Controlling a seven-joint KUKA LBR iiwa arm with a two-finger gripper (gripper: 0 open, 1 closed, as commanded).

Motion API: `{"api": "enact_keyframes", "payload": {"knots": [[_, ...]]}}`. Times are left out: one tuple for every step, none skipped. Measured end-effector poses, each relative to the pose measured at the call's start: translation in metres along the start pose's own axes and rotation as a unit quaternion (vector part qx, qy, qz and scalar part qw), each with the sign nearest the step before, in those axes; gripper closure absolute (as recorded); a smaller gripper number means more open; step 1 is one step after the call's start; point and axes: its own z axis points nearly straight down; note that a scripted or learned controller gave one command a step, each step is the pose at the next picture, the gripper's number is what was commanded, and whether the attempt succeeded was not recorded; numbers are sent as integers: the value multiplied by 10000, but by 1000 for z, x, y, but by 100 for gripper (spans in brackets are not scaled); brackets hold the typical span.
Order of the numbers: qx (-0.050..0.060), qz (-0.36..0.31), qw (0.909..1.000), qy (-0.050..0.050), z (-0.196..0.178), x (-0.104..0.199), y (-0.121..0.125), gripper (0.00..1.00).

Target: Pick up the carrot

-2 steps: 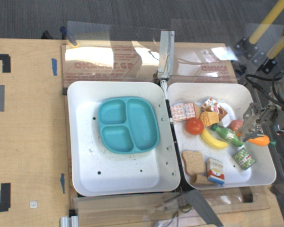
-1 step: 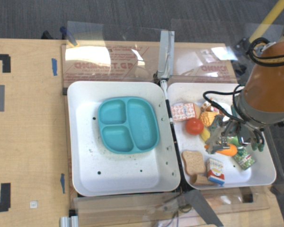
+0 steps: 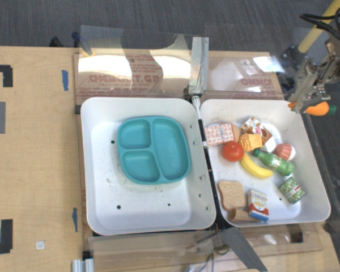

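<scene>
The gripper (image 3: 311, 98) sits at the upper right corner of the right bin (image 3: 323, 191), above its far rim, and a small orange carrot (image 3: 319, 109) with a hint of green at its right end appears caught at the fingertips; the orange piece lies just under the metal fingers and touching them, so my reading is that the fingers are closed on it, though the hardware is small and cluttered here and the grip is hard to confirm. The carrot's long axis runs roughly left to right across the view, crosswise to the fingers that come down onto it from above. It sits directly below the tool, so no sideways reach seems needed; if the hold is real, what the next move turns on is a straight lift that keeps the carrot level and clear of the bin's rim. Outward from there, the rest of the right bin holds a crowd of toy food: a red tomato (image 3: 233, 151), a banana (image 3: 256, 168), a green bottle (image 3: 275, 161), a slice of bread (image 3: 232, 194) and small cartons. All of it lies well apart from the tool. The left bin (image 3: 96, 169) carries a teal divided plate (image 3: 154, 149).
</scene>
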Motion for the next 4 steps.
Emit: {"api": "enact_keyframes", "payload": {"knots": [[-29,-163,9998,109,128,34,-25,100],[-17,-174,9998,61,124,32,-24,0],[-18,-439,9990,53,319,37,-35,0],[22,360,9993,-94,334,50,-1,0]]}}
